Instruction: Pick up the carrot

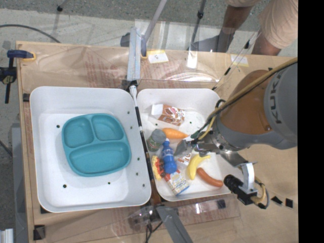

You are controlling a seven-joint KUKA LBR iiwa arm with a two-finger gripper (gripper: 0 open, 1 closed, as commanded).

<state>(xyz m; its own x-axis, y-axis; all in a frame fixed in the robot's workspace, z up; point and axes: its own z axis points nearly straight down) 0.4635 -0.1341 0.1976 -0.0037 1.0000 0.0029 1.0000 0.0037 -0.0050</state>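
The carrot [175, 133] lies in the right bin [147, 99], near its middle, just right of a grey can [156, 137] and below a brown snack packet [171, 115]. The gripper [188, 145] hangs just below and right of the carrot, close to it but not around it; whether it is spread or pressed together I cannot tell. Nearby lie a blue bottle [168, 157], a banana [194, 165] and a sausage [209, 177], while a teal plate [95, 144] sits in the left bin [45, 186].
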